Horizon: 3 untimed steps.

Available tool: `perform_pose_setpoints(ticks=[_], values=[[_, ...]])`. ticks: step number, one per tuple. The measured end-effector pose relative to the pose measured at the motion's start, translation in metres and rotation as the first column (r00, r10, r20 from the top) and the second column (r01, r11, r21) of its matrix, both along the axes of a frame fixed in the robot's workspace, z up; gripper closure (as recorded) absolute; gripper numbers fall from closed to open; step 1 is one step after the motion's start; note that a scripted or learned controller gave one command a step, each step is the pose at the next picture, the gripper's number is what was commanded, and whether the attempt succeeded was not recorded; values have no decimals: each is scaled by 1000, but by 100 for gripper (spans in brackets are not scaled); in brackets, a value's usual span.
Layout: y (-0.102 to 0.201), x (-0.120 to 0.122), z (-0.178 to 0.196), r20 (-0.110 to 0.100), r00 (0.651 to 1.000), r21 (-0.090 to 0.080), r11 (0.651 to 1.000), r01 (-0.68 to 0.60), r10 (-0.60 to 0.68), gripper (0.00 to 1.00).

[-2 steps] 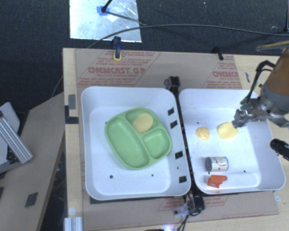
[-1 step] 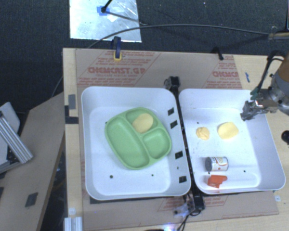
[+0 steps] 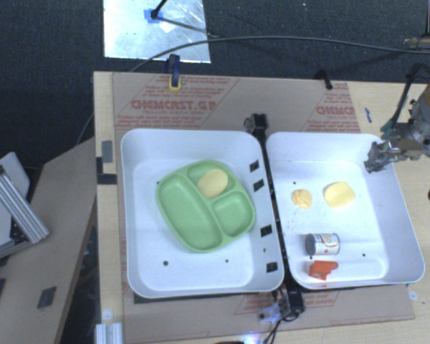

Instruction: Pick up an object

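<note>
A pale wooden counter (image 3: 72, 192) stood on dark carpeted floor (image 3: 36, 63), seen from above at a slant. On it lay a brown cardboard sheet (image 3: 201, 99) printed with red lettering, and on that sat two shallow white bins side by side, touching along their inner edges.

The left bin (image 3: 147, 156) held a green divided plate (image 3: 193, 213) with three compartments. A pale yellow rounded object (image 3: 213, 183) rested in the plate's far compartment.

The right bin (image 3: 394, 221) held four loose items. A small yellow-orange lump (image 3: 302, 198) lay near the middle, with a pale yellow block (image 3: 339, 193) just to its right, apart from it. Nearer the front, a small can (image 3: 322, 244) lay on its side, and an orange object (image 3: 322, 268) sat just in front of it.

The gripper (image 3: 378, 158) hung over the far right corner of the right bin, well apart from all four items. Whether it was open or closed could not be told, and nothing showed in its grasp.

Beyond the counter, a shiny metal plate (image 3: 158, 20) lay on the floor, and a thin cable (image 3: 287, 39) ran across the carpet. Aluminium framing (image 3: 14, 199) stood at the left edge.
</note>
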<state>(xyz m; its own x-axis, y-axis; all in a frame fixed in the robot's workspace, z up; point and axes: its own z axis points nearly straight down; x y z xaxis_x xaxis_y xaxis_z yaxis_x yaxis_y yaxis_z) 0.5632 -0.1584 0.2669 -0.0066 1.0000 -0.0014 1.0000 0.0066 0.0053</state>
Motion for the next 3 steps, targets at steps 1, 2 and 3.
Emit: perform_pose_setpoints(ticks=[1, 2, 3], values=[[46, -2, 2, -3, 1000, 2, 1000, -2, 2, 100], [94, -14, -13, -5, 1000, 3, 1000, -3, 3, 100], [148, -31, -16, -6, 1000, 3, 1000, -3, 3, 100]])
